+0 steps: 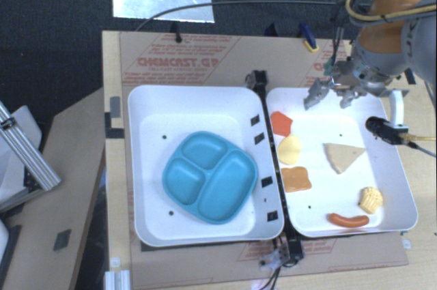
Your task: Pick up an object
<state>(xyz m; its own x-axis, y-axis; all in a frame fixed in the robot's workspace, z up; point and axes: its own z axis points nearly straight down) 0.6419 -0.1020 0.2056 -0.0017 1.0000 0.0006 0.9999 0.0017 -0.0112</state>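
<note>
Hovering over the far end of the right bin [392, 166], the gripper [332, 95] has its two grey fingers spread apart with nothing between them. Arm comes in from the right, orange band above the wrist. All the pickable items lie in the right bin, none touching the gripper: a red piece [280, 123] near the bin's left wall, a pale yellow lump [289, 148] just below it, a tan toast-like slab [296, 179] below that. A beige wedge [343, 156] lies mid-bin, well apart from the fingers. A corn-like yellow piece [370, 198] is near the right wall, and a red sausage [348, 220] lies along the near edge. The left bin [153, 111] holds a blue divided tray [209, 176], tilted diagonally. Both bins rest on a cardboard sheet [184, 56] on the bench.
</note>
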